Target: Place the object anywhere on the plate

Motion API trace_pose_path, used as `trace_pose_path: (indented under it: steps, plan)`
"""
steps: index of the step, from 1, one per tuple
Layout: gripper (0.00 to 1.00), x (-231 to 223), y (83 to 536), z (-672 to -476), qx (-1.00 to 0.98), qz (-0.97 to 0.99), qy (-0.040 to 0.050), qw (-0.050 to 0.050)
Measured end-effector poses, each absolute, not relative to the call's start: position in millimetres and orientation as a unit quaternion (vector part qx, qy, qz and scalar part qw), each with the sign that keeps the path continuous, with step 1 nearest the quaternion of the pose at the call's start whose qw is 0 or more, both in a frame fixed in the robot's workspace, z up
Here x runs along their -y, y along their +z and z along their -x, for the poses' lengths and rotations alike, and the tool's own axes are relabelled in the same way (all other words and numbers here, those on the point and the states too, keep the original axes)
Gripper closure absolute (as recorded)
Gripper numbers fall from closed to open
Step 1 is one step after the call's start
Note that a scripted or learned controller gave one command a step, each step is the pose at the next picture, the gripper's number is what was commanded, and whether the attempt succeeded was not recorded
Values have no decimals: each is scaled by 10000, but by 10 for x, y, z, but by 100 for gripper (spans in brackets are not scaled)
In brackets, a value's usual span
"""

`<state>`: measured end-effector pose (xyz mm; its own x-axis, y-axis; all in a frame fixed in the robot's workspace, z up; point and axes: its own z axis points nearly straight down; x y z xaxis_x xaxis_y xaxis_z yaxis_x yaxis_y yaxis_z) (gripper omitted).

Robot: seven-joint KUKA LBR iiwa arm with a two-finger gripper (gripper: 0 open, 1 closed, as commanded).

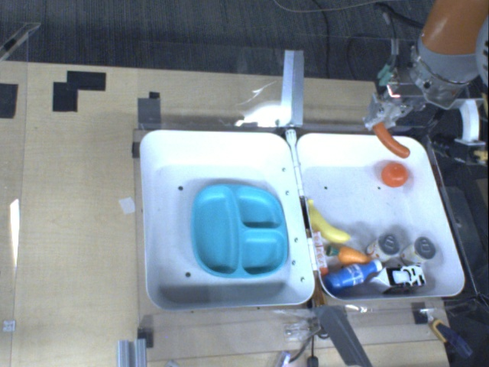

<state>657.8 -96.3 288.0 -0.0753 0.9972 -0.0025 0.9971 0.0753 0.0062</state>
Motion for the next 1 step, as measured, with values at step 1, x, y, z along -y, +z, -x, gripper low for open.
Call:
trace_pose_path:
  steps: [1]
  plan:
    - [100,194,2792,-5121,-8072,-5903,20,23]
